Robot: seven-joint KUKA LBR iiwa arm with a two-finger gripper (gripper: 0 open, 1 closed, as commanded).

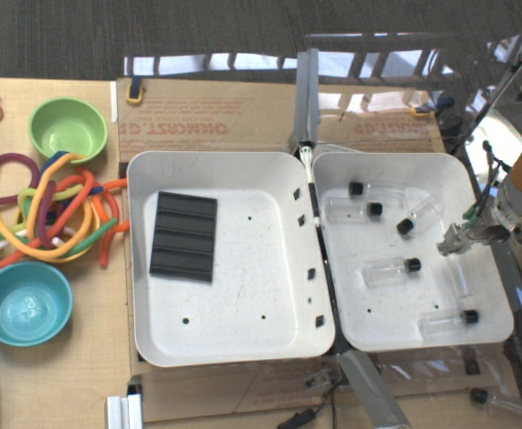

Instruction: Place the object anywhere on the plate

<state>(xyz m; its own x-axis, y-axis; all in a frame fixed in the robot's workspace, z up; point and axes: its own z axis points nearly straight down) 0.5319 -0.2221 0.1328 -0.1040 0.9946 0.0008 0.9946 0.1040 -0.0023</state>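
Note:
A black ribbed plate (184,236) lies flat in the left part of the left bin (145,329). Several clear vials with black caps are scattered in the right bin (395,338): one near the back (361,189), one in the middle (391,272), one at the front right (447,322). My gripper (454,241) hangs low over the right side of the right bin, close above a clear vial (458,277) and apart from the plate. The arm's wrist (516,199) comes in from the right edge.
On the wooden bench to the left stand a green bowl (68,130) and a teal bowl (25,302), with a tangle of coloured cords (55,213) between them. Cardboard (207,119) lies behind the bins. A hinge strip (313,231) separates the two bins.

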